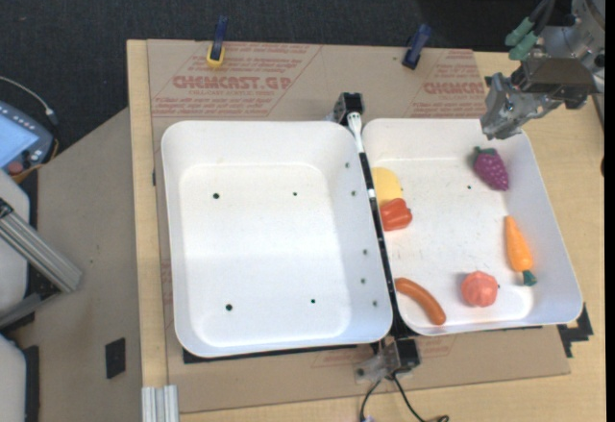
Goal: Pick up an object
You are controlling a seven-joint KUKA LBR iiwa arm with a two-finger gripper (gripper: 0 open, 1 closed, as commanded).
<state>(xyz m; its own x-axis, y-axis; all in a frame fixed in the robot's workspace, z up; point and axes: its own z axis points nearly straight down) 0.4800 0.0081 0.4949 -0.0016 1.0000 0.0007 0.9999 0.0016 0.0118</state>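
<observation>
above the right bin's [553, 247] far edge, gripper [498, 127] near purple grapes [490, 168]

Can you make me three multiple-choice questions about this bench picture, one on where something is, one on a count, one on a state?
1. Where is the purple grape bunch?
A. right bin, far corner near the gripper
B. left bin, centre
C. on the cardboard

2. How many toy foods lie in the right bin?
A. two
B. six
C. nine

3. What is the gripper doing?
A. carrying the carrot
B. hovering over the right bin's far edge with nothing seen between its fingers
C. pressing into the left bin

Answers: 1 A, the grapes sit just below the gripper. 2 B, six pieces counted. 3 B, the carrot lies in the bin.
</observation>
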